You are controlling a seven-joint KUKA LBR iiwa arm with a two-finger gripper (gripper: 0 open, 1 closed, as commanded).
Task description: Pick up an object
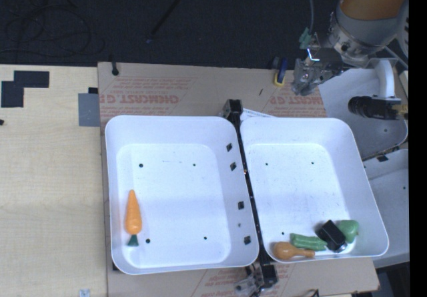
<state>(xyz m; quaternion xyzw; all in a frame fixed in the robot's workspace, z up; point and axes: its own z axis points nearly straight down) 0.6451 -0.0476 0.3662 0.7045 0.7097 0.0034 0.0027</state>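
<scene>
While tool (305,81) hovers beyond bins (upper right), carrot (133,213) lies left

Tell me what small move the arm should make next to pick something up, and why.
Probably swing the gripper forward over the right white bin, toward its near corner. The gripper hangs beyond the bin's far rim with nothing between its fingers, while a black block, a green toy vegetable and an orange pear-shaped toy cluster there, closer than the orange toy carrot.
</scene>
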